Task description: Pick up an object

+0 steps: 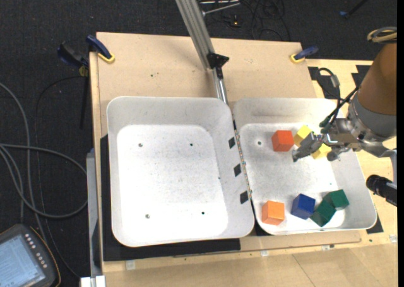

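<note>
Hanging low over the right bin (265, 226), the tool (310, 148) sits at the end of the grey arm (379, 99), which comes in from the right with its orange band above the wrist. From my seat I cannot tell how the tool is set; it is a dark, blurred cluster and I see nothing clearly pinched in it.

Just beside the tool, toward the bin's back, I see a yellow block (304, 134), and a second yellow piece (320, 151) shows right against the tool's dark parts; whether they touch I cannot make out. An orange-red cube (282, 140) lies just left of the yellow block.

Along the bin's front edge I count four more: an orange cube (273, 212) at the left, a blue cube (303, 205) next to it, then two dark green cubes (331, 207) close together, apparently touching.

On the same desk (158, 65), the left bin (126, 172) shows a speckled white floor. A slanted metal pole (192, 17) runs down to the seam between the bins.
</note>
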Controlling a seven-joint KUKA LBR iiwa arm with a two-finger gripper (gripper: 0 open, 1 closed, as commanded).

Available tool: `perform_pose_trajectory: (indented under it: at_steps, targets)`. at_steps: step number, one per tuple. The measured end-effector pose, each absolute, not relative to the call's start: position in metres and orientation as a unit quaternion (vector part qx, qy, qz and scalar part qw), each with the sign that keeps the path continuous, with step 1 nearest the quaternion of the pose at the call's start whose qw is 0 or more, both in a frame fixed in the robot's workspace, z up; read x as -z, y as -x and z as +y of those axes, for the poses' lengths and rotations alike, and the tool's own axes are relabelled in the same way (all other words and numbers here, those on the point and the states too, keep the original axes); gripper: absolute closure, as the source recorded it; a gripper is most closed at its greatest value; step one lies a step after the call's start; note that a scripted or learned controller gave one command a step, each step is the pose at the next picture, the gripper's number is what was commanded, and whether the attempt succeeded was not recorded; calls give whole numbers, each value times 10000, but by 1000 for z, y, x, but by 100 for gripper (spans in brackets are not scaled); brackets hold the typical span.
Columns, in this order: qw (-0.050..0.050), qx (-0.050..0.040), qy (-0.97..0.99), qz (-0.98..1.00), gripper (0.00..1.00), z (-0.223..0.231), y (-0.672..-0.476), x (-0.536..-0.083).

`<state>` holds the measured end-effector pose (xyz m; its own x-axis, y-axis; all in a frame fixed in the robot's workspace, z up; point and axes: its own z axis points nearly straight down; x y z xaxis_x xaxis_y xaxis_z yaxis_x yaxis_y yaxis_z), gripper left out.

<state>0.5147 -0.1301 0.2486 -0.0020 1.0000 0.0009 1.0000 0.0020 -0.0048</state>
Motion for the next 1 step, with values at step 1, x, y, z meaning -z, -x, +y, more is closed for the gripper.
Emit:
perform_pose_trajectory:
  at_steps: [1]
  targets:
    - [1, -1, 7071, -7071, 0, -130, -515, -251]
